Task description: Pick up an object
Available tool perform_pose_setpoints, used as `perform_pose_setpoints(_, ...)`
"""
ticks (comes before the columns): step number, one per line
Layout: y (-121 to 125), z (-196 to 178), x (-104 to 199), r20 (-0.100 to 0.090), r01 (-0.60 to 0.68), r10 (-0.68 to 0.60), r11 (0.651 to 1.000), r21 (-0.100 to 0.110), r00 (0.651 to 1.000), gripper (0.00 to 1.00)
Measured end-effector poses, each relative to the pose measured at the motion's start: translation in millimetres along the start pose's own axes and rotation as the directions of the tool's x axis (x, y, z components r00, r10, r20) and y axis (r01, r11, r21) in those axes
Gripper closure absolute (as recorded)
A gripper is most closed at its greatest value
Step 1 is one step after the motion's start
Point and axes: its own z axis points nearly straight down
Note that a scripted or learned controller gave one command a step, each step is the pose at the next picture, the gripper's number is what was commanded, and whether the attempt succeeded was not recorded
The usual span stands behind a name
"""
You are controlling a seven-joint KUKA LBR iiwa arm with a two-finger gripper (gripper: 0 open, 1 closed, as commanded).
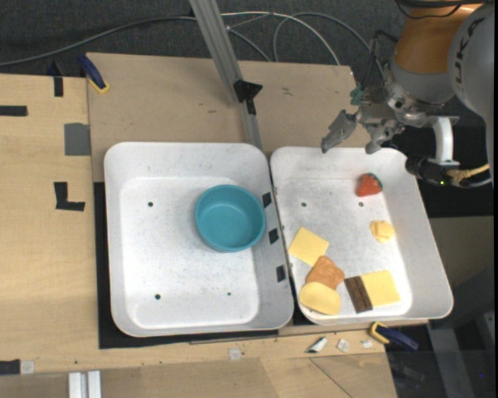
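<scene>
Gripper (354, 142) spread wide, holding nothing, above the right bin's (423, 214) far edge.
Red strawberry (368, 185) lies just below it; no readable writing anywhere.

Grey arm (481, 36) (orange band above wrist) with dark metal two-finger tool (353, 142).

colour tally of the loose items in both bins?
Blue: 1, round blue plastic bowl, left bin
Red: 1, small red strawberry-like piece
Yellow: 4, flat square, small lump, rounded piece, square block
Orange-brown: 1, wedge
Dark brown: 1, bar
Total: 8
</scene>
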Motion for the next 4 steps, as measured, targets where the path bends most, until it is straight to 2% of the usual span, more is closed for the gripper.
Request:
perform_pose_setpoints(1, 0, 0, 0, 0.0, 0.0, 0.0, 1.0, 0.0, 1.0, 0.0)
perform_pose_setpoints(2, -4, 47, 7, 0.0, -0.001, 0.001, 1.0, 0.005, 1.0, 0.0)
perform_pose_setpoints(3, 4, 106, 10, 0.0, 0.0, 0.0, 1.0, 0.007, 1.0, 0.0)
perform_pose_setpoints(4, 0, 169, 17, 0.0, -0.001, 0.001, 1.0, 0.007, 1.0, 0.0)
